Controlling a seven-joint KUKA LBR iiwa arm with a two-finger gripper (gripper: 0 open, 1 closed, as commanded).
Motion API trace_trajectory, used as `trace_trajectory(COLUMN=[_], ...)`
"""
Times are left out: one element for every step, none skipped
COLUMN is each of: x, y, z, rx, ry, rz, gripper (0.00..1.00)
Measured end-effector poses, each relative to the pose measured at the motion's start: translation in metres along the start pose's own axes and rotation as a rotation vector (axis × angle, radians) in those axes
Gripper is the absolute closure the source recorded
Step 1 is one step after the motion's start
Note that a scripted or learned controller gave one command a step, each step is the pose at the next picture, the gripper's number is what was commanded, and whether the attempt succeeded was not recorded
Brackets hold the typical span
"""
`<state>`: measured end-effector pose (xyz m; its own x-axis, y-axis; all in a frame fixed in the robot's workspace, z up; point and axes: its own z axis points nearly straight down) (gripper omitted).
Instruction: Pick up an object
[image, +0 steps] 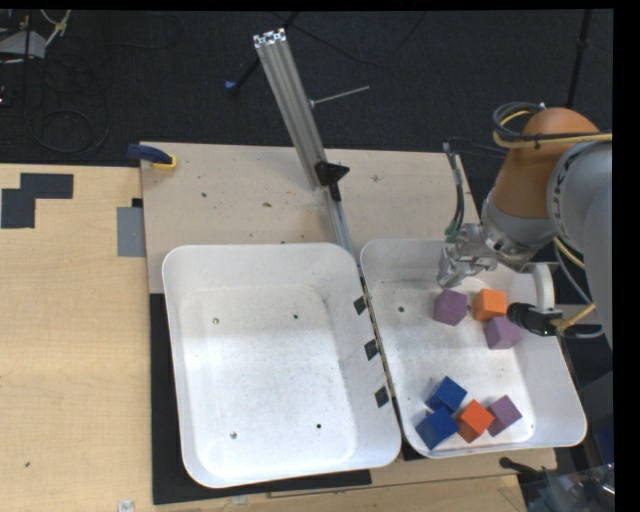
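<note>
Grey metal, that is what we see of the gripper, low over the far part of the right bin. It hangs just above and beside a purple cube, but we see nothing caught in it, and whether it is open or closed we cannot tell from this slant. Behind it the arm rises to the right, grey with its orange band.

Close to that purple cube we find an orange cube just to the right, and a second purple cube beside that one, a little nearer the camera. These three sit as a loose cluster in the far right of the bin, and a black part of the arm's wrist reaches over them from the right.

Well apart, toward the near edge of the same bin, we see a second cluster: two blue cubes touching each other, an orange block against them, and a purple block just beside that.

Left of this bin lies the left bin, its floor speckled with dark marks. Black clips sit along the seam where the two bins meet. Beyond the bins a slanted aluminium bar rises from the bench, and a blue and yellow clamp rests at the bench's far left corner.
</note>
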<state>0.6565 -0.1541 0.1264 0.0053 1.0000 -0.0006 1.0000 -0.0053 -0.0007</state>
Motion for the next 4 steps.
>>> trace_trajectory(x=[-0.002,-0.002,-0.003,0.043], y=[0.003,0.003,0.003,-0.010], z=[-0.043,-0.107,-0.143,-0.128], rx=[-0.003,-0.006,-0.004,0.004], ry=[0.000,-0.001,0.000,0.003], rz=[-0.002,-0.007,-0.006,-0.009], gripper=[1.00,1.00,1.00,1.00])
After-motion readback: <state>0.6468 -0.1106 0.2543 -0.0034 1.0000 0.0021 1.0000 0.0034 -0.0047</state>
